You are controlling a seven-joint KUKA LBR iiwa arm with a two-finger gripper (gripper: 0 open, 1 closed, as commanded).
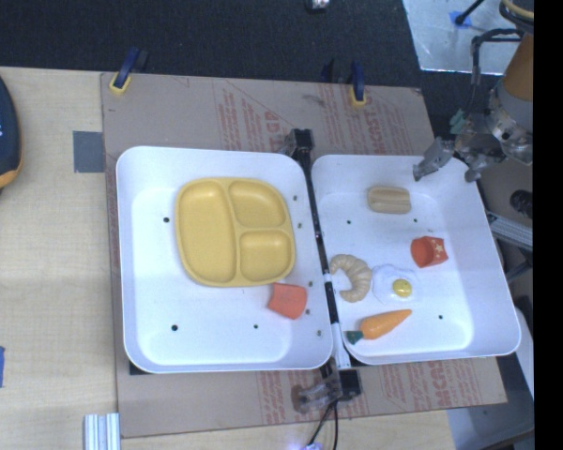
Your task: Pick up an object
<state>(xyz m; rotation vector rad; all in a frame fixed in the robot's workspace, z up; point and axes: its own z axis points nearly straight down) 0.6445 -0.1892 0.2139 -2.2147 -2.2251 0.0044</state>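
1. The hand (453, 160) hovers at the right bin's (488, 279) top-right corner, fingers spread wide, holding nothing.
2. The bun (388, 199) lies nearest, just left.
3. Centre over it, then descend straight.

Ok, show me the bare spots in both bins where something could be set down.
Left bin: bare floor along the front, below the yellow divided plate and left of the orange block. Right bin: bare front-right corner, past the carrot and red piece. Crowded around croissant and fried egg.
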